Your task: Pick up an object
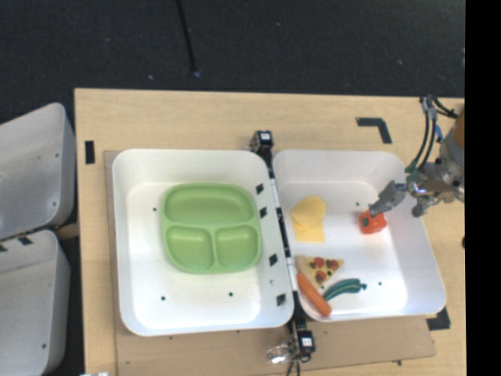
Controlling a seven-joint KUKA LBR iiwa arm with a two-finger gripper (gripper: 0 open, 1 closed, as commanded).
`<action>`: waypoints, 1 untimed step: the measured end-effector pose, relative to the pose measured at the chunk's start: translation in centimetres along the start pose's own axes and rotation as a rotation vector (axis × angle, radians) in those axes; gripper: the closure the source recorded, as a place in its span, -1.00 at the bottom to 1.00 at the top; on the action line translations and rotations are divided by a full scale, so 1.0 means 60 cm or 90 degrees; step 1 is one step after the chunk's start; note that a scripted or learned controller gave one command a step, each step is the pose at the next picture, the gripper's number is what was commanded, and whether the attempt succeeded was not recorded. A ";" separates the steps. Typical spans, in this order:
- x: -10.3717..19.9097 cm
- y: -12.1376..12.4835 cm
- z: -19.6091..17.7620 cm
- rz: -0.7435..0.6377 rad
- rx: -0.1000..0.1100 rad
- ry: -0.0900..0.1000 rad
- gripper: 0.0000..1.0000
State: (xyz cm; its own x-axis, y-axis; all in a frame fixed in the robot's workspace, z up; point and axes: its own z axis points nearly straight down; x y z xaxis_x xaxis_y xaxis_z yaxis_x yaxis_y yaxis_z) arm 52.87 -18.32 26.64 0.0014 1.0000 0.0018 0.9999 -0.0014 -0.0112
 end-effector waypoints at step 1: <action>0.001 0.004 -0.010 -0.002 -0.008 -0.002 -1.00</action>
State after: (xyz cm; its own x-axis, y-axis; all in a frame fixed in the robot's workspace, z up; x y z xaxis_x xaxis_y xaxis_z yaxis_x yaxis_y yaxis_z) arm 53.09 -18.29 27.24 -0.0017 1.0000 -0.0013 1.0000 0.0017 0.0007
